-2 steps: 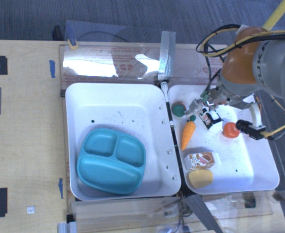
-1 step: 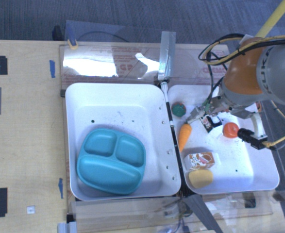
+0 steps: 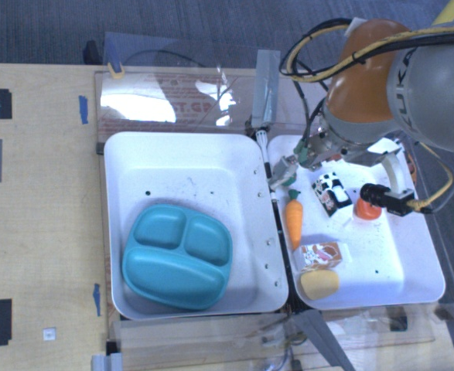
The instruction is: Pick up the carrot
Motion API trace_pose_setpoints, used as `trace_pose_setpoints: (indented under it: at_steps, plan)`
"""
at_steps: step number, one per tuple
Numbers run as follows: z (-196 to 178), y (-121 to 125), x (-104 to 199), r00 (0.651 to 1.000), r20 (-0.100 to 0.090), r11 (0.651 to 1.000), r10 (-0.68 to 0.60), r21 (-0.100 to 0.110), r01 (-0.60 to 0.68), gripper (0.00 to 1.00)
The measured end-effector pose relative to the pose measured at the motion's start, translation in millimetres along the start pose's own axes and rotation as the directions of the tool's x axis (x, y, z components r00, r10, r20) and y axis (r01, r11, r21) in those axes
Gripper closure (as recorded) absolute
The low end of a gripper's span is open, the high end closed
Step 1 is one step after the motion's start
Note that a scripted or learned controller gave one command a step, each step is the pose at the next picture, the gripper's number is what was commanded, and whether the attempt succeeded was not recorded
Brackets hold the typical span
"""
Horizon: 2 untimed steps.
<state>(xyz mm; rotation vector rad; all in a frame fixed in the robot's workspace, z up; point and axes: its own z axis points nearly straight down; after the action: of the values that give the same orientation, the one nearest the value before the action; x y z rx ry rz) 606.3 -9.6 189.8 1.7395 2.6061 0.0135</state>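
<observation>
The carrot (image 3: 294, 218), orange with a small green top, lies along the left wall of the right bin (image 3: 412, 273), its green end pointing to the back. My gripper (image 3: 285, 173) hangs just behind the carrot's green end, over the wall between the two bins. It is close to the carrot, and nothing shows in its grasp. The grey arm with its orange band reaches in from the upper right.
In the right bin are a black-and-white cow toy (image 3: 330, 192), a red object (image 3: 367, 210), a small printed packet (image 3: 319, 255) and a tan rounded item (image 3: 319, 284). A blue divided plate (image 3: 179, 257) lies in the left bin (image 3: 172, 161).
</observation>
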Motion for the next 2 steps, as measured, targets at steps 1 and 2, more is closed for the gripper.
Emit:
trace_pose_setpoints:
  at_steps: [1,2]
  plan:
    - [5.1,14.7,25.4,1.0,-0.001,1.0,-0.028,0.008,0.028,0.0]
    - [46.4,35.2,-24.1,0.999,-0.018,0.999,0.03,-0.025,-0.03,0.0]
